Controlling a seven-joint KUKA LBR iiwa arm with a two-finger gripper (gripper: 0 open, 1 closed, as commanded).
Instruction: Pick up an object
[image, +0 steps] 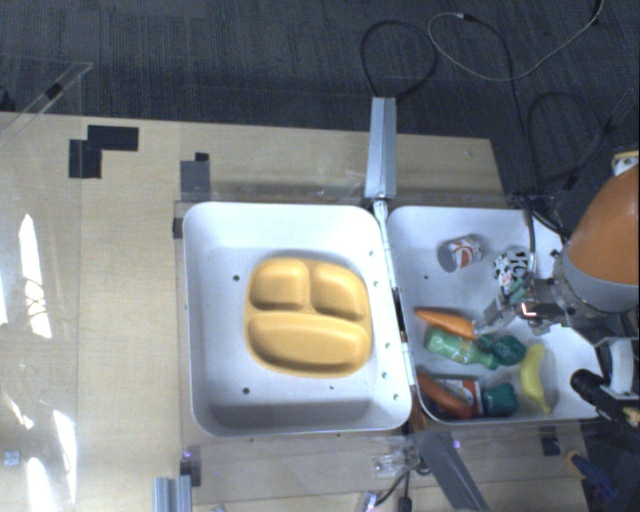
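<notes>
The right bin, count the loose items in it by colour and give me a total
Right bin, as far as the view shows:
Orange or red: 2, carrot, red piece
Green: 3, bottle, teal lump, teal cup
Yellow: 1, banana
White patterned: 2, can, spotted toy
Total: 8

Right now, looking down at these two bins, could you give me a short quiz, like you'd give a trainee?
1. True or false: the yellow tray lies in the left bin.
2. Which thing lies nearest the right bin's right side?
A. the carrot
B. the banana
C. the small can
3. Fill in: the gripper hangs over the ____ bin.

Key:
1. True. The tray sits mid-bin, with three hollows in it.
2. B. The banana lies furthest right, beside the green toys.
3. Right. It hangs just above the toys, past the carrot's tip.
</notes>
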